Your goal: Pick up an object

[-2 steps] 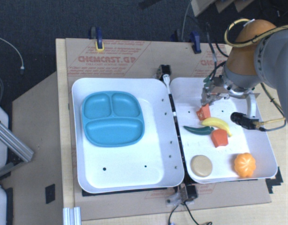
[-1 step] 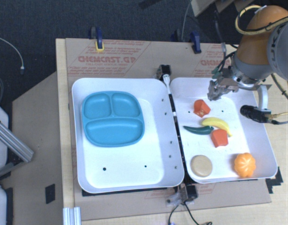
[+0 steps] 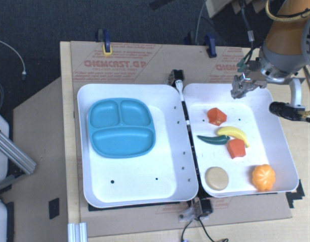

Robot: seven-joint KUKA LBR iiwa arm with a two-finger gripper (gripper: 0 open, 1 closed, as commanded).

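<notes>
The right bin (image 3: 275, 135) holds several small items: a red chunk (image 3: 216, 116), a yellow banana (image 3: 233, 134), a dark green pepper (image 3: 213, 139), a second red piece (image 3: 236, 148), a beige round disc (image 3: 216, 178) and an orange fruit (image 3: 263, 177). My gripper (image 3: 240, 89) hangs over the far edge of this bin, up and right of the first red chunk. It points down with nothing visible between its fingers. The arm's orange band (image 3: 293, 6) is at the top right.
The left bin (image 3: 94, 185) carries a blue divided plate (image 3: 122, 127). Blue clamps (image 3: 106, 40) hold the cardboard base at the far edge. A black fitting (image 3: 176, 77) sits between the bins at the back.
</notes>
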